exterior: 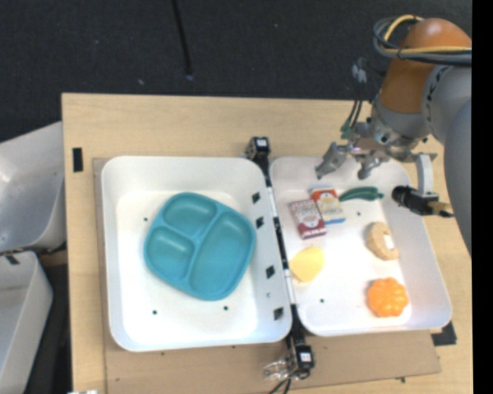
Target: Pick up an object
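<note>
A divided tray (200, 245) lies in the left bin (115, 302) (the right bin (431, 290) holds several small items).

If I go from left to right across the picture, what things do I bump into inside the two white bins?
Blue divided plate → yellow lump → small red box → green tool → orange toy. I left out the striped carton and the beige bun, because their places overlap their neighbours.
</note>
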You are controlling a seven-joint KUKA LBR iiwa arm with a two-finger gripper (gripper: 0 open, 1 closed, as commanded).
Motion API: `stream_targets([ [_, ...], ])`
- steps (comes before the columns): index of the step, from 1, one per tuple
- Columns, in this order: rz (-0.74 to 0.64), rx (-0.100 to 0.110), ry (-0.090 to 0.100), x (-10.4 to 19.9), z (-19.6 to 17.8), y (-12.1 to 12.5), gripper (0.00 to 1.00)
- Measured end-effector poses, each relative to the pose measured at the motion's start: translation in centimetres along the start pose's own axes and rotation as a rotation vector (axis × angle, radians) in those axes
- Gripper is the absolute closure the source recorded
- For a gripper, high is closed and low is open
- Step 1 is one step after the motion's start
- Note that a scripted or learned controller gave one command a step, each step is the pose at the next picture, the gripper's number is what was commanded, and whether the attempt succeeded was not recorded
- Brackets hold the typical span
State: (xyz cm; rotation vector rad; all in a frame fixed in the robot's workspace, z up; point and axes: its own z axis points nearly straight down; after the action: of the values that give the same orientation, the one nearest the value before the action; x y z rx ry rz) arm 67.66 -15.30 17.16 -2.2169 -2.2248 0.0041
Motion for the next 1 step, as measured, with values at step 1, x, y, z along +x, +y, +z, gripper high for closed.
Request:
stream_targets([
  [1, -0.001, -0.001, 0.000, 0.50, 5.72, 0.72, 0.00],
])
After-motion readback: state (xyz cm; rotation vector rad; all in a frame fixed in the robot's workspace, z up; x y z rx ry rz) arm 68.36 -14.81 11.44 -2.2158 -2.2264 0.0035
